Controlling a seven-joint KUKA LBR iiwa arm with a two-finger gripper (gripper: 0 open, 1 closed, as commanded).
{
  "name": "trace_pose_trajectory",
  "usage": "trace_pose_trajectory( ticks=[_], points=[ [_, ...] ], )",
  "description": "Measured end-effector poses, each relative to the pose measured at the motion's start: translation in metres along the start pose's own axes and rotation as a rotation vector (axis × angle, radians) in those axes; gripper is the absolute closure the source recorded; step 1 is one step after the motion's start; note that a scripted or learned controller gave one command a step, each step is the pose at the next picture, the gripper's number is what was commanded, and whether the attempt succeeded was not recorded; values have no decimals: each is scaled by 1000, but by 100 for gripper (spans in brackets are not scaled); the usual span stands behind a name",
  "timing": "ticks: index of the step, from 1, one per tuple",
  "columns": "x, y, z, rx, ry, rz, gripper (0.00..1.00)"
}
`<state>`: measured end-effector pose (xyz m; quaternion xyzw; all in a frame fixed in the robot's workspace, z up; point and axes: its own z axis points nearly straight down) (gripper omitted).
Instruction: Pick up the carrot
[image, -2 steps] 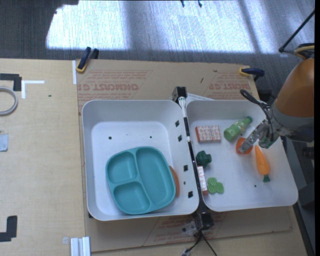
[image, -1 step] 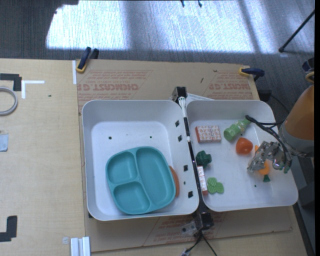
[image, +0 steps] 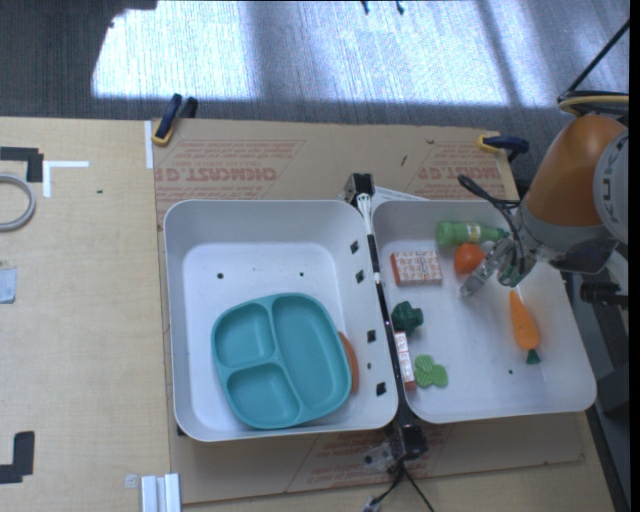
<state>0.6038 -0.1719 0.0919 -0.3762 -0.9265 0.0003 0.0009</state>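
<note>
I see the carrot (image: 524, 322) lying in the right bin (image: 560, 395), near its right wall, orange body pointing up the view and its green stub toward the bottom. My hand (image: 492, 272) hangs over the same bin, just up and left of the carrot and apart from it; nothing sits between the fingers. I can make out a pale finger (image: 474, 283) angled down and left, but whether the two are apart or together I cannot tell from this slant. The arm (image: 575, 190) comes in from the right with its orange band showing.

Right beside the hand, up and left, I see an orange-red round piece (image: 467, 259), and just above that a green bottle-like thing (image: 464, 234) lying on its side. Further left in that bin is a small reddish box (image: 416, 267) with pale print too small for me to read, a dark green piece (image: 407, 318), a light green leafy piece (image: 430, 373), and a narrow packet (image: 403, 357) against the dividing wall.

The left bin (image: 200, 240) holds a teal divided plate (image: 280, 358) with three compartments; an orange thing (image: 349, 360) peeks from under its right edge.

Both bins rest on cardboard (image: 230, 165) over the surface (image: 75, 320), printed in red, upside down to me; I cannot read it with confidence.
</note>
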Motion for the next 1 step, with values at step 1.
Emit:
trace_pose_trajectory(
  ticks=[1],
  points=[
    [26,-68,0,-2,-3,-270,100]
  ],
)
